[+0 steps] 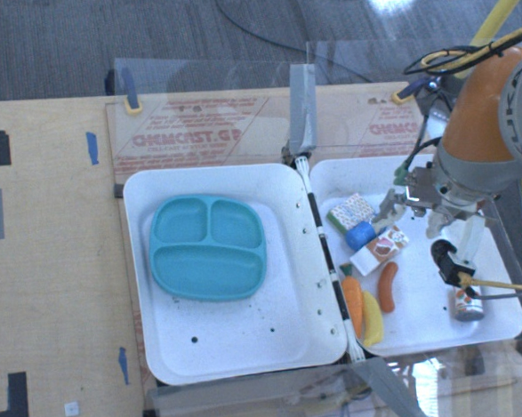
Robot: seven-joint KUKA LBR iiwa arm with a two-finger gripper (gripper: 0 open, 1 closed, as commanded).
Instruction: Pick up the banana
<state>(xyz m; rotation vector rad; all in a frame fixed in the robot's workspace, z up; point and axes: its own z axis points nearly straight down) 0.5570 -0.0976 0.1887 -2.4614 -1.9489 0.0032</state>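
The yellow banana (373, 318) lies at the front left corner of the right bin (501, 320), against the divider wall. An orange carrot (353, 302) touches its left side. My gripper (433, 227) hangs over the middle right of that bin, well behind and to the right of the banana. Nothing of the banana is near it. The arm's orange band (494, 98) shows above the wrist.
A sausage (387, 287), a white carton (379, 248), a blue piece (359, 235) and a patterned box (351, 210) lie between gripper and banana. A small metal can (467, 305) stands front right. The left bin (288, 335) holds a teal divided plate (208, 248).
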